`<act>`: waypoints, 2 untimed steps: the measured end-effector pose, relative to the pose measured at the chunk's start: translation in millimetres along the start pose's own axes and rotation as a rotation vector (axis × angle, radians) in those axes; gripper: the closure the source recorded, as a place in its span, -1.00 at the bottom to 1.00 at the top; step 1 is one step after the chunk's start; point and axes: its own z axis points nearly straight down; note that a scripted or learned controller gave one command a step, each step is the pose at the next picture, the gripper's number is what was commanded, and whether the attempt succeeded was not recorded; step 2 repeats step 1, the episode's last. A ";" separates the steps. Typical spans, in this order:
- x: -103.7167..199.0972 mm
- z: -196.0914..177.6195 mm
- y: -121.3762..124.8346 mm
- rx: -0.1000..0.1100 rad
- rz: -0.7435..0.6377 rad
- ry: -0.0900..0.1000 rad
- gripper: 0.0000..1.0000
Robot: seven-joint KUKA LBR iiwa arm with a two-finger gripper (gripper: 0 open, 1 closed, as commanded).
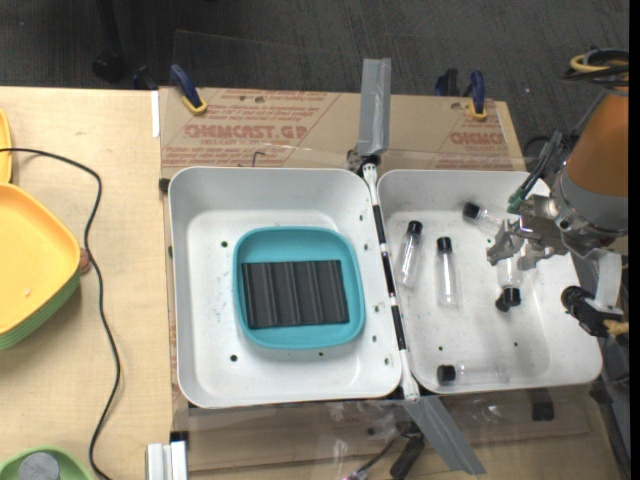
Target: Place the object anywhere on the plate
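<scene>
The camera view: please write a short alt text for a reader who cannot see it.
A grey robot arm with an orange band reaches from the right, its gripper over the right white bin, among several clear plastic vials with black caps. The left white bin holds a teal rectangular plate with a dark ribbed centre; no vial lies on it.

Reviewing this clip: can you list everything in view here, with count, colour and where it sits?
White bins: 2, side by side on the bench.
Plate: 1, teal with dark ribbed centre, in the left bin.
Vials: about 5, clear with black caps, scattered in the right bin; one partly hidden under the gripper.
Yellow dish: 1, at the left edge.
Black cable: 1, across the wooden table.
Clamps: 2, blue and yellow, on the cardboard at the back.
Arm: 1, grey and orange, right side.
Gripper: 1, above the right bin.
</scene>
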 end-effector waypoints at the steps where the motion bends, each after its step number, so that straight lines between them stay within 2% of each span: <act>1: 0.0 0.0 0.0 0.000 0.000 0.000 -1.00; 2: 0.0 0.0 0.0 0.000 0.000 0.000 -1.00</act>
